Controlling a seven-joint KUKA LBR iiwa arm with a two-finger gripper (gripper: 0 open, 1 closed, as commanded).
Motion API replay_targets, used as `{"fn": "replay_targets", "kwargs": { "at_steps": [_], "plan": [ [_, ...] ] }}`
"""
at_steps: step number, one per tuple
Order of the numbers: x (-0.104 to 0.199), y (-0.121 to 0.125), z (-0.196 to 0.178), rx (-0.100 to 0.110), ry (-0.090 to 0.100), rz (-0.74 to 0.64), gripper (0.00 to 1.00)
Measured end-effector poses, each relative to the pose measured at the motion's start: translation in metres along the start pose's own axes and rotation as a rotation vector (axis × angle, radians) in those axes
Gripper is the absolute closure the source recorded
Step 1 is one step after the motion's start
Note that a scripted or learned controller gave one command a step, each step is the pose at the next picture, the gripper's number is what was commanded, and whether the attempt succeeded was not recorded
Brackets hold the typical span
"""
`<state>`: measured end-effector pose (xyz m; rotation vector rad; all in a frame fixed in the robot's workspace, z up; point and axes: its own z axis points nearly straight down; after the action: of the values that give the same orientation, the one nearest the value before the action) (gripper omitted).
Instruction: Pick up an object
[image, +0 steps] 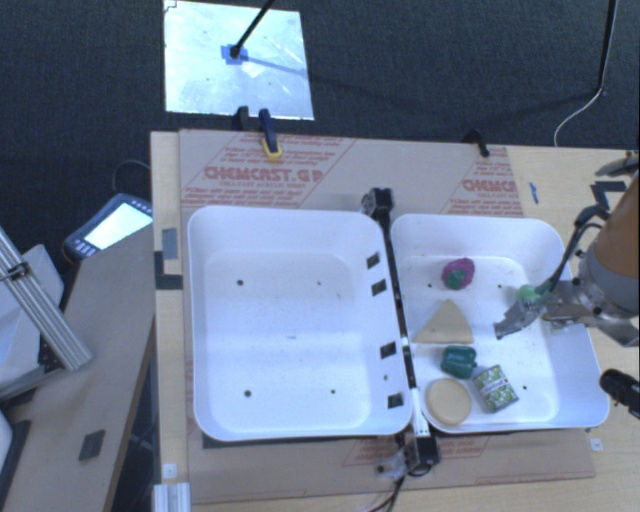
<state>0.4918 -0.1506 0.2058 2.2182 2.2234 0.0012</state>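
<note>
The fingers (512, 322) hang over the right bin (540, 240); whether open or closed I cannot tell. Nothing is visibly held. Just left lies a tan wedge (446, 325), the nearest target. The approach seems underway; next, descend onto it.

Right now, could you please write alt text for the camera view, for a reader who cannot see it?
A grey robot arm reaches in from the right, its gripper hanging over the right bin near a tan wedge, a magenta ball, a dark green cup, a round tan disc and a small green patterned packet. The left bin sits beside it.
</note>
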Motion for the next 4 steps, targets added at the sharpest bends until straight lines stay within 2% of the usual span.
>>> {"fn": "replay_targets", "kwargs": {
  "at_steps": [1,2,3,4],
  "plan": [
    [0.0,0.001,-0.011,-0.003,0.0,-0.002,1.0],
    [0.076,-0.003,-0.129,-0.013,0.001,-0.011,1.0],
    [0.134,0.014,-0.227,-0.012,0.001,-0.009,1.0],
    [0.239,-0.005,-0.266,-0.006,0.004,-0.013,1.0]
  ]
}}
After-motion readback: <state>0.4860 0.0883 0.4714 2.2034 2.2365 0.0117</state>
